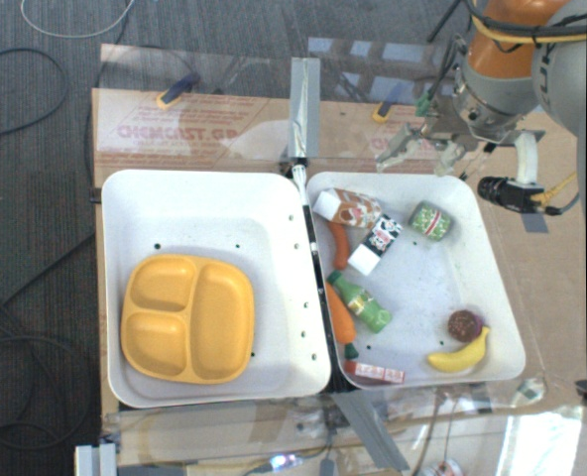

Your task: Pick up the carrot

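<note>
Bench with two white bins — approach step, nothing grasped.
From my desk I read left to right: yellow tray (187,318), then the carrot (339,317) against the right bin's (499,296) left wall; gripper (421,153) spread open, empty, beyond the far rim — next it must descend there.

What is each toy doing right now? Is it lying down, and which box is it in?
carrot: lying flat by the right bin's left wall, not held
yellow tray: flat in the left bin
banana: lying in the right bin's near right corner
green bottle: on its side beside the carrot
gripper: above the right bin's far edge, fingers open, holding nothing
</note>
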Controlling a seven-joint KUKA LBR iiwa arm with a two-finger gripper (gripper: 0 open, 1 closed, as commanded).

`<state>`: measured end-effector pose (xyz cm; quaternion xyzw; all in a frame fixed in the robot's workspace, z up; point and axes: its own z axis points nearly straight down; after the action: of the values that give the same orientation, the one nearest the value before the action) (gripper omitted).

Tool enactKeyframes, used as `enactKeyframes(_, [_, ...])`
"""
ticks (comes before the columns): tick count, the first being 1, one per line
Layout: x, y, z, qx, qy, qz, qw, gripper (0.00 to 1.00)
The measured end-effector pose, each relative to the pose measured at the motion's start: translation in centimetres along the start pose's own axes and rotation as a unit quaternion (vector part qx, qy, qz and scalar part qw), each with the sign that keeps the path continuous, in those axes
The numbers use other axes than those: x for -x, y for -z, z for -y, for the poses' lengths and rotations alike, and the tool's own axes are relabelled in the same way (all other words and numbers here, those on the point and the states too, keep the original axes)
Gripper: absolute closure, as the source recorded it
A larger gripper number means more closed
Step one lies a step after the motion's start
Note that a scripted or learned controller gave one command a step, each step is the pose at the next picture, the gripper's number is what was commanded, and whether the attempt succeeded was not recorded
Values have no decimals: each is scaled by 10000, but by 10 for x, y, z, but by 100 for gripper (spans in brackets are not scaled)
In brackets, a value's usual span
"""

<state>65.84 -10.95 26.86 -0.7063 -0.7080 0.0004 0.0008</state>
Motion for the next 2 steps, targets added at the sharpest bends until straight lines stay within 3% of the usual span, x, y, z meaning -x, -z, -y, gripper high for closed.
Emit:
enactKeyframes(1, [-13,-124,58,-11,252,0,9997,0])
enactKeyframes(2, [-61,-87,57,0,426,-1,9991,0])
